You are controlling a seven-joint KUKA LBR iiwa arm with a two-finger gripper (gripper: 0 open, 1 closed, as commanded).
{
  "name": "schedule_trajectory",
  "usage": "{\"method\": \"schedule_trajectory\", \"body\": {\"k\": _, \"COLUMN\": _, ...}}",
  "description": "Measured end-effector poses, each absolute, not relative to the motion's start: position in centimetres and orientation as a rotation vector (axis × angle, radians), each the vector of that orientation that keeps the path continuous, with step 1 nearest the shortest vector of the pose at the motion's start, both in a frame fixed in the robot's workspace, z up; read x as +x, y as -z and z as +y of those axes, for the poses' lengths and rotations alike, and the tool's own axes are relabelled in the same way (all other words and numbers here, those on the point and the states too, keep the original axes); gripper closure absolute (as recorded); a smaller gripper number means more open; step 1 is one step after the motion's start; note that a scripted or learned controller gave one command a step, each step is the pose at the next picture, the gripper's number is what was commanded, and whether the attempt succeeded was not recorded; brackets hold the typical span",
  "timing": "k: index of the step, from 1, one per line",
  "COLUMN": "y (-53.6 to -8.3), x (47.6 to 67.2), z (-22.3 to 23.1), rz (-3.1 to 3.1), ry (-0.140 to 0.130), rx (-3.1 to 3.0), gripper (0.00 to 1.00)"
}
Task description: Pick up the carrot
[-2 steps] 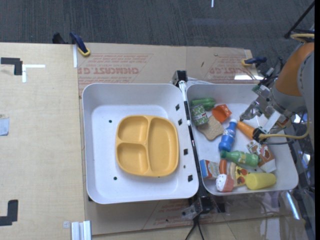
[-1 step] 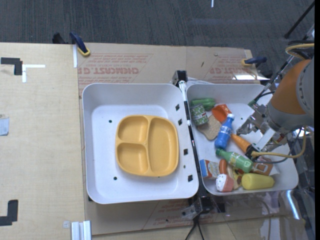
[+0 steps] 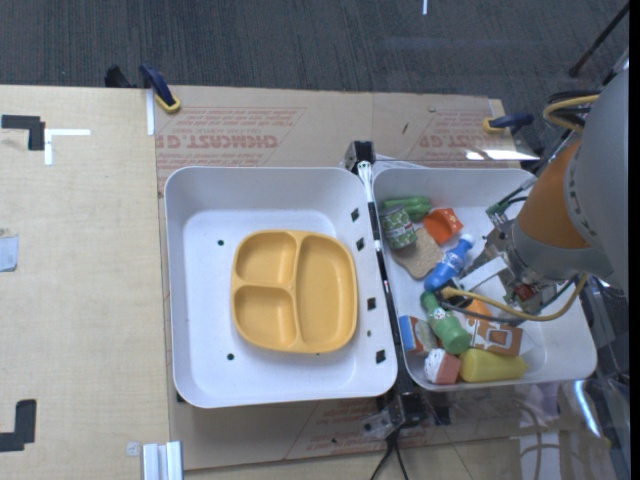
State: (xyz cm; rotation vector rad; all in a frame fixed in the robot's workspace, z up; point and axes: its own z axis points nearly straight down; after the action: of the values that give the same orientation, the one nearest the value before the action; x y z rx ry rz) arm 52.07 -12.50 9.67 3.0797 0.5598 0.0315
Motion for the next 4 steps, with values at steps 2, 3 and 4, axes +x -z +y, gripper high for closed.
{"method": "schedule_trajectory", "body": {"k": 2, "y": -9.1, "x": 51.6, "z": -9.1, "rz": 0.32, "ry": 0.005, "rx": 3.13, "gripper": 0.0}}
{"method": "schedule_trajectory", "body": {"k": 3, "y": -9.1, "x": 47.7, "z": -11.1, "rz": 0.312, "ry": 0.007, "rx": 3.13, "gripper": 0.0}}
{"method": "schedule_trajectory", "body": {"k": 4, "y": -9.1, "x": 47.9, "z": -9.4, "rz": 0.349, "ry": 0.001, "rx": 3.123, "gripper": 0.0}}
